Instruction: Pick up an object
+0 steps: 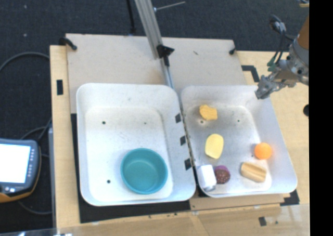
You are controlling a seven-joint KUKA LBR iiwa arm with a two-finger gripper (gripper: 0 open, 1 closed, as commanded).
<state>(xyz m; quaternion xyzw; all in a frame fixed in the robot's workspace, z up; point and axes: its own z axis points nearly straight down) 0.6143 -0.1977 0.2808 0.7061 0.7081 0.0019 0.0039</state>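
Roughly in the middle of the right bin (270, 126) lies a pale yellow block (214, 146), with open floor on all its sides. Above it, nearer the bin's far wall, sits a darker yellow piece (208, 112), also with room around it. Along the near wall things crowd together: a white cylinder (207, 177) lies against the left corner, touching a dark purple ball (222, 174), and a tan wooden block (253, 171) rests just beside the right wall with an orange ball (263, 151) close above it. The gripper (263, 90) hangs over the bin's far right corner, above the rim and well apart from every piece (whether its fingers are spread or closed I cannot tell). The left bin (93, 105) holds a teal bowl (144, 170) near its front wall, the rest of its floor bare. No label or writing can be read on anything.
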